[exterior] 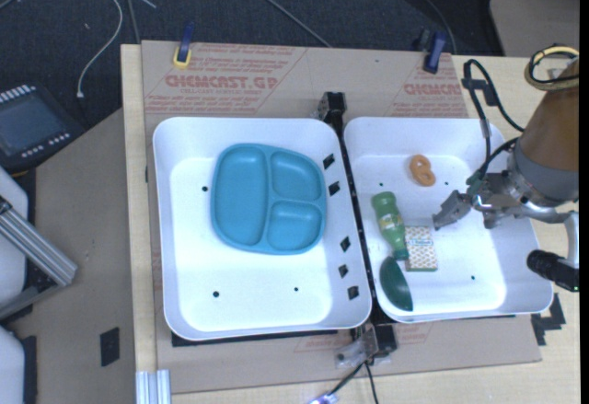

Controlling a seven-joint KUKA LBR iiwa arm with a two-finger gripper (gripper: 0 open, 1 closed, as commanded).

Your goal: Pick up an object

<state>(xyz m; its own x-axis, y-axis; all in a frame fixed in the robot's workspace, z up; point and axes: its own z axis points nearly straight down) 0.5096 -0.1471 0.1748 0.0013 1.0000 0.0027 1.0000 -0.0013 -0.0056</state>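
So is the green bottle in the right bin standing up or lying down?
Lying down. The green bottle rests lengthwise on the right bin's floor, showing its full side, cap end pointing away from the dark green spoon.

Single camera, fixed high above the tabletop [239, 71], looking down at a slant from moderate distance. Both white bins [175, 236] fall within frame; dark floor shows beyond the tabletop's far edge.

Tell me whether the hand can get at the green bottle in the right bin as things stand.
Probably yes. The hand hangs over the right bin, just right of the green bottle. The bottle lies open from above; only the small packet touches its lower right side, which could crowd one finger.
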